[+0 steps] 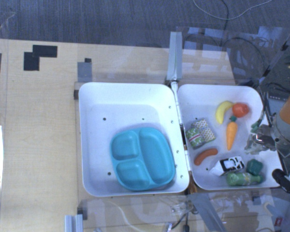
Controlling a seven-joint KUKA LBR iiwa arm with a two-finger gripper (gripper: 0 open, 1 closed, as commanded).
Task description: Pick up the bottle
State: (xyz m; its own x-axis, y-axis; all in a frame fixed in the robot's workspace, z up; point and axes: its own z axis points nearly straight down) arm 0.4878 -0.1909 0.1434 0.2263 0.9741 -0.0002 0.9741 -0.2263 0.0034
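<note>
My tool [259,140] sits at the 3 o'clock rim of the right-hand bin [203,93], low over the bin floor; how far it is open I cannot tell, and nothing is visible between its parts. The bottle [243,179], green, lies on its side at about 5 o'clock in that bin, near the front wall and apart from my tool. Just beside it, at its 1 o'clock, is a dark green block [254,167]; at its 11 o'clock is a small black-and-white carton [231,164]. A brown sausage [205,155] lies at 7 o'clock in the bin, a patterned green pouch [200,132] at 9 o'clock, an orange carrot [231,134] near the centre, and a yellow banana [224,110] touching a red tomato [240,109] at 12 o'clock. The left-hand bin [94,129] on the tabletop [34,144] holds a blue sectioned plate [142,157] toward 5 o'clock.
</note>
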